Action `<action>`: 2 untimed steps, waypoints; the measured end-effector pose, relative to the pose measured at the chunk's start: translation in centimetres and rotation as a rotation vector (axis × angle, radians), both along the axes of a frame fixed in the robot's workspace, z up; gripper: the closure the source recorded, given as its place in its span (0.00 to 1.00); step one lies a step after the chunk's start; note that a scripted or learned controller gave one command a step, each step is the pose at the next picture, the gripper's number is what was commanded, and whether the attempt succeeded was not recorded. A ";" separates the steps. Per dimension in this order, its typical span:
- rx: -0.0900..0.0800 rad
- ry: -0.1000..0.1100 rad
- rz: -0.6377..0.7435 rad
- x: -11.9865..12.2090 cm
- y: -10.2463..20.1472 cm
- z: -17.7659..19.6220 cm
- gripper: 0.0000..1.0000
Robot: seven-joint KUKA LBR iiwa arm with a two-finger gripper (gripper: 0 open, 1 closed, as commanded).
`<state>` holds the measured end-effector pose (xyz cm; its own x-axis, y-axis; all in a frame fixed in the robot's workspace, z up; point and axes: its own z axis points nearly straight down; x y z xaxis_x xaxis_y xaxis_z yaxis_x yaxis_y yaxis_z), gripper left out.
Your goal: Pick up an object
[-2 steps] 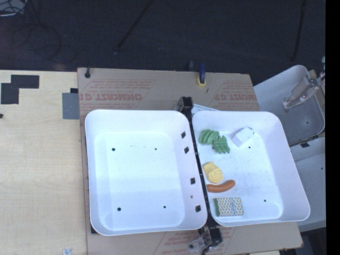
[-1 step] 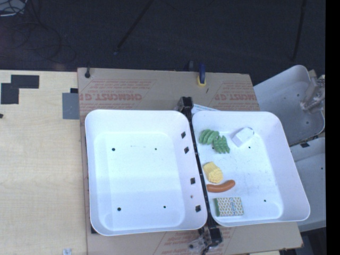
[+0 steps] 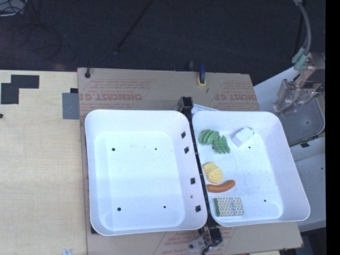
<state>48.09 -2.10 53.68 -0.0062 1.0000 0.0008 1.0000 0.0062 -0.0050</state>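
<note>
Two white bins sat side by side on a cardboard sheet over the bench. The left bin showed bare floor with four small dark dots.

The right bin held five items, all toward its left half. A green leafy piece lay near the top left. A small white block lay just right of it, apart. Below them, a yellow corn piece sat close to the divider. An orange sausage lay just under the corn, nearly touching, long axis roughly left-right. A speckled green-and-white pad lay flat near the bottom edge, below the sausage.

The gripper hung outside the right bin, beyond its upper right corner, well apart from every item. Fingers: could not tell whether open or closed at this size and angle. Nothing was seen between them.

A blue and yellow clamp stood at the far edge of the cardboard.
</note>
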 end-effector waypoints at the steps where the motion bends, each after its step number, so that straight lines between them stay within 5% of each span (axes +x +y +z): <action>1: 0.000 -0.001 0.002 -0.2 6.6 0.0 1.00; 2: -0.001 -0.001 0.000 -0.5 11.3 0.0 1.00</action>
<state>47.56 9.24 53.71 -0.0061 1.0000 -0.0002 1.0000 0.0061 -0.0037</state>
